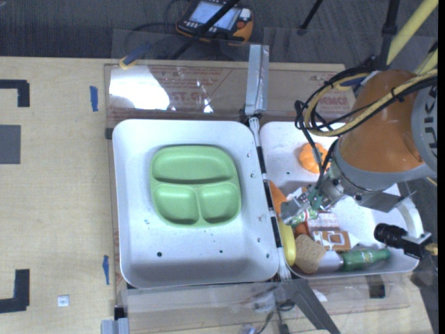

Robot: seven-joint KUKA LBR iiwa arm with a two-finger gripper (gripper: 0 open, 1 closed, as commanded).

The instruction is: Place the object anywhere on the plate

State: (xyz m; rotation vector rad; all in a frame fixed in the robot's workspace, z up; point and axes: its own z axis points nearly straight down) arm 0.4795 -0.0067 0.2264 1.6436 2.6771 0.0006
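Observation:
A light green plate with three compartments lies in the middle of the left bin. My gripper is down in the right bin, near its left wall and just above a cluster of items. Beside it on the left is an orange carrot-like piece. Below it lie a yellow banana, a brown round piece and a small box with orange print. The arm's orange band hides much of the bin's right half.
A green bottle lies along the right bin's front wall. An orange rounded item sits toward the bin's back. The ridge between the bins separates my gripper from the plate. A handheld controller rests behind the bench.

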